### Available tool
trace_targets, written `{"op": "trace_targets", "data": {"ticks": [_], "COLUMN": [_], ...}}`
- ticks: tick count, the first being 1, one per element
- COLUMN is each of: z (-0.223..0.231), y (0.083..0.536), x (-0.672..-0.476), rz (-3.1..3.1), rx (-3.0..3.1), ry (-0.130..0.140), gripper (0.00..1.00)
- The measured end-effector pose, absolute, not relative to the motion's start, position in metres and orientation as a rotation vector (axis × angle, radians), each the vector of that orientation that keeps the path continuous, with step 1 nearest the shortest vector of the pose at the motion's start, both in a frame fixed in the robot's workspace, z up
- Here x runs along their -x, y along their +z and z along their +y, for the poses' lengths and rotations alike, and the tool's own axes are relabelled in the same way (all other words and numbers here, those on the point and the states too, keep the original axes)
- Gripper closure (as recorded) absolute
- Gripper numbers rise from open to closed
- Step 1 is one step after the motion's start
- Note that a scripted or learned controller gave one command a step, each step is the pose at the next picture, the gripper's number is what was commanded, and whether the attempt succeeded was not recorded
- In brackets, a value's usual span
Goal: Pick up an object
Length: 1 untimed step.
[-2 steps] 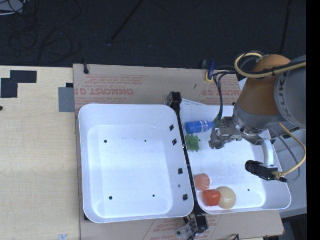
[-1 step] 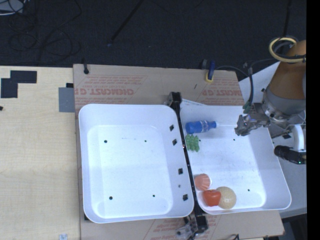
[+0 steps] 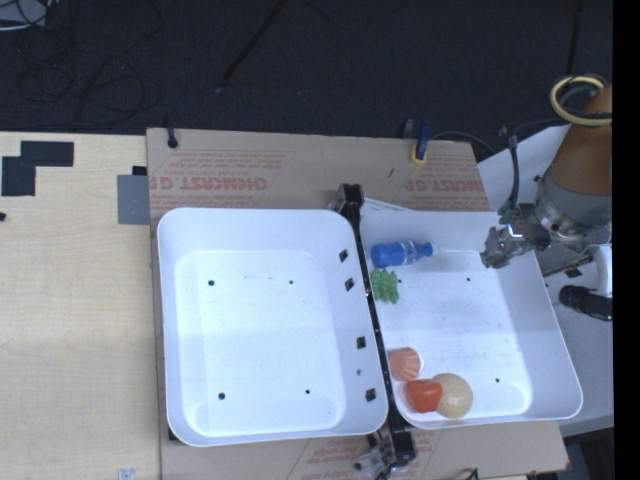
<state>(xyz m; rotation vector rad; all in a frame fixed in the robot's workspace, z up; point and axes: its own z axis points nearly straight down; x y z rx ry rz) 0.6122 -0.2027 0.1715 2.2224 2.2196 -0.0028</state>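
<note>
Four objects are lying in the right bin (image 3: 540, 338), all toward its left wall. A blue bottle (image 3: 400, 253) is lying on its side near the bin's far left corner, and a small green piece (image 3: 386, 286) is sitting just beside it on the near side. Well apart from these, in the near left corner, three rounded things are clustered: an orange-pink one (image 3: 404, 363), a red one (image 3: 424, 395) and a pale yellow ball (image 3: 453, 395). The red one and the ball are touching, with the orange-pink one just behind them and pressed close to the bin's left wall.

The hand (image 3: 497, 247) is being held above the far right part of the right bin, near its rim, well apart from every object; nothing is being gripped in it, and how far it is open cannot be told from the view. The arm (image 3: 580, 158) is reaching in from the right.

The middle and right of this bin's floor are lying bare, giving open room between the hand and the objects. The cluster is being hemmed in by the left wall and near rim. The left bin (image 3: 260, 328) is standing alongside, the two bins being joined by a dark divider (image 3: 365, 308). Both are resting on cardboard (image 3: 250, 168) on the counter (image 3: 70, 318).
</note>
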Motion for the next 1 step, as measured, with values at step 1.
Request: {"op": "trace_targets", "data": {"ticks": [1], "z": [-0.2124], "y": [0.1394], "x": [-0.6308], "rz": [2.226], "rx": [-2.216], "ry": [-0.002], "gripper": [1.0]}}
